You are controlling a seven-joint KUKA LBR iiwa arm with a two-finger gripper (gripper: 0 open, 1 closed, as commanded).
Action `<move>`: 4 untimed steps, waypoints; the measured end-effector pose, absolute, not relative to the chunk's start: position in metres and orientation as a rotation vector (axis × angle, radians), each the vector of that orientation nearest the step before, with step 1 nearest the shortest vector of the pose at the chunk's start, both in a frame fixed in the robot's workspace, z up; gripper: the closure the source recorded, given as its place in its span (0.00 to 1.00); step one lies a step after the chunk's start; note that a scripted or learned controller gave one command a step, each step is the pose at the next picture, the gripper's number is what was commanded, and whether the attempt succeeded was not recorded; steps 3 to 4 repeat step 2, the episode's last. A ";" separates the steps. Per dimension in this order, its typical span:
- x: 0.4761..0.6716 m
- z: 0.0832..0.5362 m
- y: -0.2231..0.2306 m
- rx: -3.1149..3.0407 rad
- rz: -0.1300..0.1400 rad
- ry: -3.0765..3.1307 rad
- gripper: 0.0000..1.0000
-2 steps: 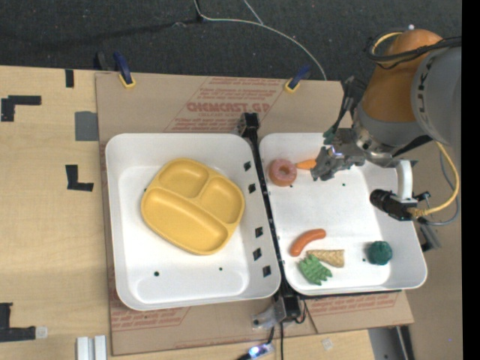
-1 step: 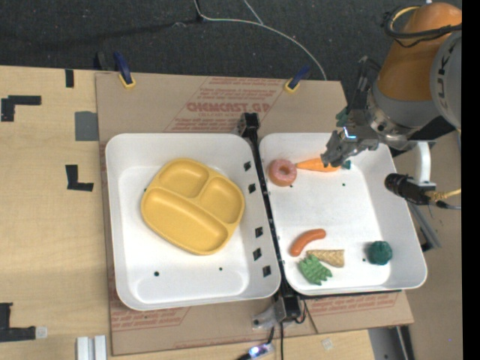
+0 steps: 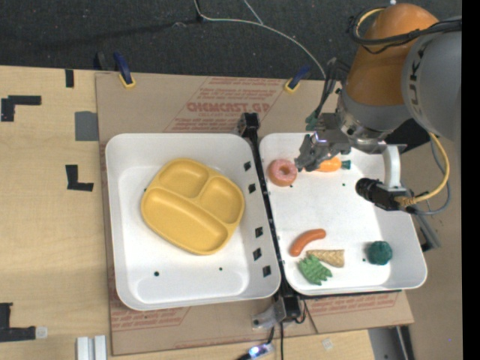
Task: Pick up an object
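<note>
Tool low at the far edge of the right bin, between two candidates.
The orange carrot-like toy [image 3: 328, 166] lies just right of the tool [image 3: 310, 158], the pink ring doughnut [image 3: 283, 172] just left; whether the tool is parted, I cannot tell. It may close between them, nudging either away.

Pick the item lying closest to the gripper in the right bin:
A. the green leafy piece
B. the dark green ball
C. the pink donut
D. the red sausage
C: the pink donut lies just left of the gripper near the right bin's top, while the other three sit along its lower edge.
</note>
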State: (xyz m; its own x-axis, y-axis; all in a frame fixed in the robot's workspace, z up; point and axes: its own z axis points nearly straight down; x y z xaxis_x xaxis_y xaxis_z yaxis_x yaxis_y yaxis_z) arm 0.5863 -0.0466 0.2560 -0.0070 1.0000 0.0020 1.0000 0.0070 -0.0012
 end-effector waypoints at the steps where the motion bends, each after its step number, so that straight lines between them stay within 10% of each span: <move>1: 0.571 0.239 0.010 -2.211 0.003 -2.226 1.00; 4: 0.555 0.224 0.057 -2.213 0.004 -2.225 1.00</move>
